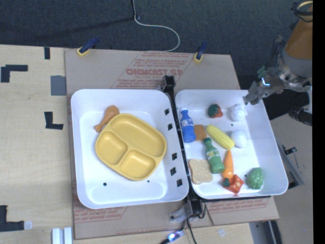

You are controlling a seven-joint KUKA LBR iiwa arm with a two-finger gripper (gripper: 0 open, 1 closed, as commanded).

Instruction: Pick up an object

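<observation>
The right bin (269, 131) holds several toy foods: a blue bottle (187, 126), a corn cob (220, 136), a green bottle (214, 155), a carrot (228, 161), a bread slice (200, 171), a broccoli (255, 178), a red and green fruit (215, 111) and two white pieces (236, 112) (239, 139). My gripper (255, 93) hangs over the bin's far right corner, just right of the upper white piece and apart from it. Nothing shows in its grasp.
The left bin (81, 136) carries a yellow divided plate (130, 145) with a brown drumstick (105, 118) at its far left edge. A black hinge strip (172, 136) runs between the bins. Cardboard (147, 67) lies under both, with a thin cable (162, 29) behind.
</observation>
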